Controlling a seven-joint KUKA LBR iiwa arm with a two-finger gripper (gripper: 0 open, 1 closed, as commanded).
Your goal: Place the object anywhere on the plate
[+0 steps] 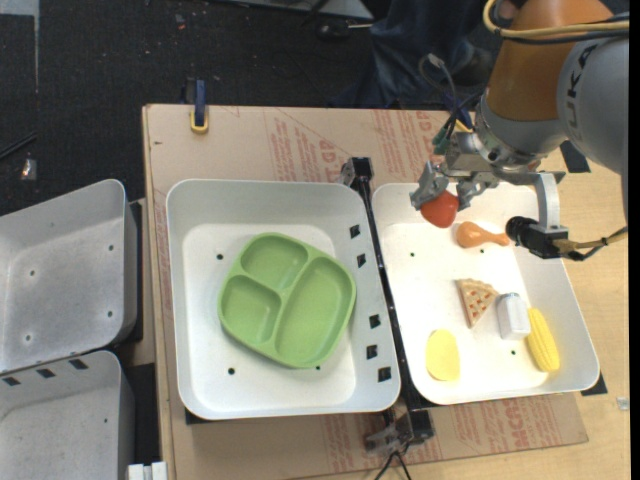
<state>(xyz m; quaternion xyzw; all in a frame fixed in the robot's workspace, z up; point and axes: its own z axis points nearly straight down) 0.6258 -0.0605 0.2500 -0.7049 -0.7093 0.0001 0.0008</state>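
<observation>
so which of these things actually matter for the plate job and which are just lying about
In the job:
- round red toy piece, between the gripper fingers
- green divided plastic plate, left bin

Lying about, right bin:
- orange drumstick-shaped toy
- tan pizza slice
- small white block
- yellow corn cob
- flat yellow oval

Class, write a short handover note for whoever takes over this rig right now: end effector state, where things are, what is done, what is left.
End effector: over the right bin's far left corner, closed on a red object.
Plate: green, three compartments, in the left bin, nothing on it.
Done: red object gripped.
Left: carry it across to the plate and release.
</observation>
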